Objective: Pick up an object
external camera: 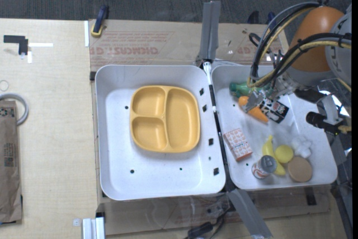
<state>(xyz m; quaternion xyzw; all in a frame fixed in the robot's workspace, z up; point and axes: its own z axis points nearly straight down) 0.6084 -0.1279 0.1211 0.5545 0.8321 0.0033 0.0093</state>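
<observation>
**Gripper low over the carrot in the right bin**

While the left bin (112,176) bears a smooth yellow three-part plate (165,118), the right bin (319,176) holds a small red-patterned carton (237,144), its print unreadable, and a glossy orange carrot (256,112) toward its far-left corner. The gripper (258,99) hangs touching it; whether the jaws are open cannot be told.
</observation>
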